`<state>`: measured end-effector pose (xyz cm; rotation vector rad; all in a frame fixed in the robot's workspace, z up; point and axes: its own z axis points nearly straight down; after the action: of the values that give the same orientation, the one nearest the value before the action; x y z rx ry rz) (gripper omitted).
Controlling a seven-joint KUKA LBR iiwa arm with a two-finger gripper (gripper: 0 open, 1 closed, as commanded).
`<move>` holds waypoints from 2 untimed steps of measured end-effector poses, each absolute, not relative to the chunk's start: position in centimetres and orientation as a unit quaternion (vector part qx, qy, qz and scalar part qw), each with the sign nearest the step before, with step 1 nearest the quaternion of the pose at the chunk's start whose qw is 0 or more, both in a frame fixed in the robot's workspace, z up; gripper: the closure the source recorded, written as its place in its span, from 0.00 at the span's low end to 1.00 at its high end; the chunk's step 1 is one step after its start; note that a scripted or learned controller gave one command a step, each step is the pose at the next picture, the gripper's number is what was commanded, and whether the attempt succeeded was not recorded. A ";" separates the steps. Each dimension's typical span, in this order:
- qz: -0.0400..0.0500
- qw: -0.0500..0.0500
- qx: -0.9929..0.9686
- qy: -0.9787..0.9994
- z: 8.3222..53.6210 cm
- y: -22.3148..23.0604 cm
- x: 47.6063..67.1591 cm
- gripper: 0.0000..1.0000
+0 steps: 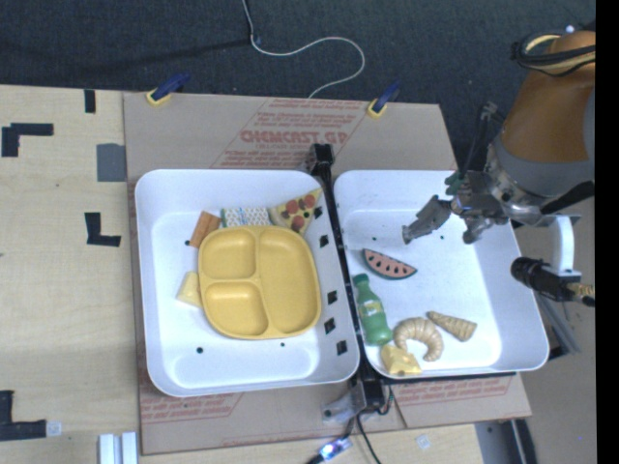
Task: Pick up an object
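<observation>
Fingers: spread open, nothing between them; gripper [448, 220] hanging over the upper part of the right bin [503, 288], one finger [423, 223] aimed left and down, the other [479, 228] nearer the wrist.
Nearest target: watermelon slice [389, 264], just below and left of the fingers, flat on the bin floor, apart from everything else.
Risk, watermelon: thin and flat, so likely to slide or tip away as the fingers shut; closing too high would likely catch air.
Risk, cluster: green bottle [369, 309], croissant [422, 334], cone [454, 325] and a yellow piece [399, 360] packed close near the lower edge; a descent there could nudge neighbours or pinch two at once.
Risk, wall: bottle lying just beside the divider between bins, so little room for a finger on that side.
Right bin: watermelon, bottle, croissant, cone, yellow piece.
Left bin [160, 259]: yellow sectioned plate [259, 280] in the middle; orange piece [204, 227], pizza slice [295, 211] and other flat items tucked around or under its rim, hard to identify.
Table [58, 259]: carrying both bins side by side on cardboard.
</observation>
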<state>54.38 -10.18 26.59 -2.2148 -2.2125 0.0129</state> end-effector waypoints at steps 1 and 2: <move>0.000 0.001 -0.706 -0.708 27.2 -10.2 54.6 0.00; 0.002 0.001 -0.707 -0.707 22.9 -10.3 54.5 0.00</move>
<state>54.49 -10.33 22.87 -2.2184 -2.2203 0.0057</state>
